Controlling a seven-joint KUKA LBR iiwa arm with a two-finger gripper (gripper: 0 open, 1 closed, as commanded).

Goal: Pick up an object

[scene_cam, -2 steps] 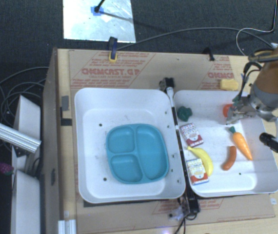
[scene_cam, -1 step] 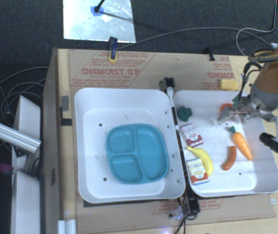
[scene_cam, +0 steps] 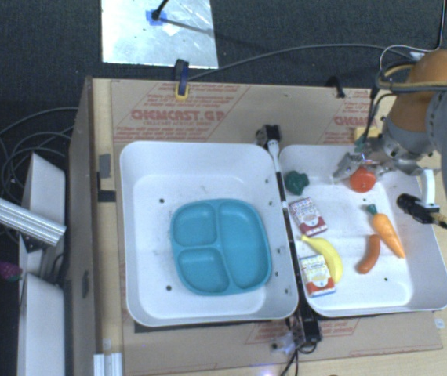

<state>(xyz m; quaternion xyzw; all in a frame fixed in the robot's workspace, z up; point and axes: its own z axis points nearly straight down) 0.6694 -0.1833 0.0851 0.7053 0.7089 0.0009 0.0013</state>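
Apparently mid-grasp: end effector [scene_cam: 360, 165] down at the tomato [scene_cam: 362, 180] in the right bin [scene_cam: 427, 288], finger state unclear, nothing lifted yet.

Red print runs across the cardboard sheet [scene_cam: 208, 108] under the bins, up and left of the gripper [scene_cam: 358, 163]: it looks like "CHEMCAST GP", repeated smaller and unreadable around it. Below-left of the gripper, 2 small cartons [scene_cam: 308, 215] [scene_cam: 317, 276] carry red labels, too small to read.
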